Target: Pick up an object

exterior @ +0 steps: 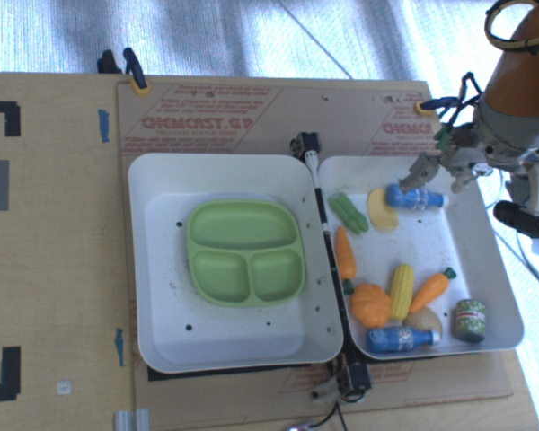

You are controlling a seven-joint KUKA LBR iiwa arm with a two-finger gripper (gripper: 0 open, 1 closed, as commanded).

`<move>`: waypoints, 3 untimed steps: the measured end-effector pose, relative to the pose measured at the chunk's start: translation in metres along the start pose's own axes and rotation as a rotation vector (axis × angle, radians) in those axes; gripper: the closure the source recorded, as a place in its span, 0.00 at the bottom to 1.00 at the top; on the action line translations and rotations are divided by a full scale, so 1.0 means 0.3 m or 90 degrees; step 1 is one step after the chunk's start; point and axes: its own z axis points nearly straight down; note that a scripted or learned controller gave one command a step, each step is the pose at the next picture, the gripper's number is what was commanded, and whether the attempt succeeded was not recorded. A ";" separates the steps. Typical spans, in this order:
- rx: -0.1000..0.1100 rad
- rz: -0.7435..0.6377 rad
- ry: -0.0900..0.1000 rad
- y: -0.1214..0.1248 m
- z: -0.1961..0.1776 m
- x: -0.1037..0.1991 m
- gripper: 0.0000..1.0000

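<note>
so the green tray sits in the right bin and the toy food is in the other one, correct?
No. The camera view shows the green tray in the left bin; the toy food, such as the corn and carrot, lies in the right bin.

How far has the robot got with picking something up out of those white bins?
Nothing looks lifted yet: the corn, carrot and the blue bottle at the near edge all lie in the right bin. In hand: the gripper is low over that bin's far end, beside another blue bottle, though whether it has a grip cannot be made out. Left: a firm hold and a lift.
</note>
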 end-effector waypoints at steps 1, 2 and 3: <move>0.000 0.001 0.000 -0.142 0.402 0.085 0.00; -0.002 0.002 -0.001 -0.450 0.441 0.051 0.00; -0.008 0.003 -0.004 -0.442 0.404 0.046 1.00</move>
